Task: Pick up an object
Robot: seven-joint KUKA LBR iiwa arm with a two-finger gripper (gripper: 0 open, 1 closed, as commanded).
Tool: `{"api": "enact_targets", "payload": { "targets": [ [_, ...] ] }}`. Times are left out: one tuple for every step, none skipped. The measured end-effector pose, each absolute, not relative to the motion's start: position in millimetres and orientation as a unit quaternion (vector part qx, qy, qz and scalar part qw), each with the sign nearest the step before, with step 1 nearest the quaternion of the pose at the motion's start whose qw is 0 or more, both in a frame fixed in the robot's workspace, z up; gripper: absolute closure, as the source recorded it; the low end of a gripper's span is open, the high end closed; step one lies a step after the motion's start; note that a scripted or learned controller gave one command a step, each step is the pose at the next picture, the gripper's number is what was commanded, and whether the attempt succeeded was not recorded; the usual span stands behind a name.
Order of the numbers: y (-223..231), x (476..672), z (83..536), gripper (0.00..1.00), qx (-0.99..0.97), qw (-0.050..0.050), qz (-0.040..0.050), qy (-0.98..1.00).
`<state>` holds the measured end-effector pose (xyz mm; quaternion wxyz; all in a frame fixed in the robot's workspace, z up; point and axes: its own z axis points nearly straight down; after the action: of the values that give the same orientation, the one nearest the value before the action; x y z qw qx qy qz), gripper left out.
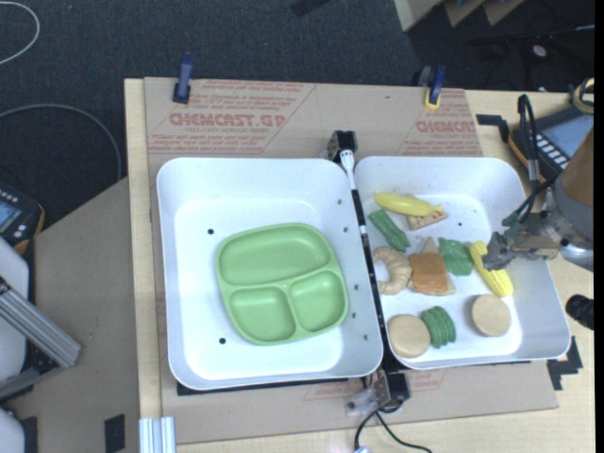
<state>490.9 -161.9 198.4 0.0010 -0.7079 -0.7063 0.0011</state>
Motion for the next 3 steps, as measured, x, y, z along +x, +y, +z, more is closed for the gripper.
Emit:
{"api": "enact_targets", "payload": {
  "targets": [
    [-186.9,525.5,106.5,1.00,-0.707,-0.001,-0.0005,-0.707],
    [-220.5,571.7,85.8,1.00,-0.706,0.004,-0.0024,-0.708],
    [-221.3,571.8,95.1,1.00,-0.706,0.001,-0.0013,-0.709]
  ]
}}
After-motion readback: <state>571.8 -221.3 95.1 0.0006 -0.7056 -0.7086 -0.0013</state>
